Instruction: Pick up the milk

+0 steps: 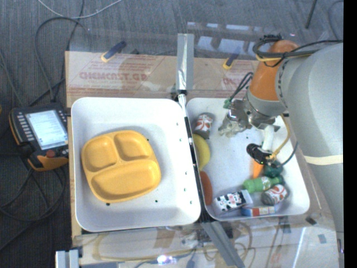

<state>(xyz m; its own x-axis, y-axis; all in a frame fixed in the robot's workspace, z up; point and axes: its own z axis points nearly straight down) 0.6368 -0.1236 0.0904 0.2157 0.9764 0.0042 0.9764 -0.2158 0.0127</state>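
**White bins, gripper poised over the right one**

White plastic forms both shallow bins on the bench. The left bin [83, 205] holds a yellow divided tray [120, 164], lying flat near its middle. The right bin [234, 161] holds the smaller items.

The milk [233, 201], a small carton with black cow patches on white, lies on its side near the front edge of the right bin. Just beside it to the right is a blue and red box [257, 211], with a red and white can [275, 194] close by and a green bottle [262, 183] above them. An orange carrot [257, 167] sits next to the bottle. Along the bin's left wall rest a yellow fruit [202, 151] and a red sausage-like piece [206, 186], and a small brown and white can [203, 124] stands near the back corner.

The gripper [231, 123] hangs over the back part of the right bin, well apart from the milk. Whether its grip is parted or closed cannot be told from this angle; nothing is visibly held. The orange band [266, 77] sits above the wrist.

A teach pendant [40, 130] lies left of the bench.
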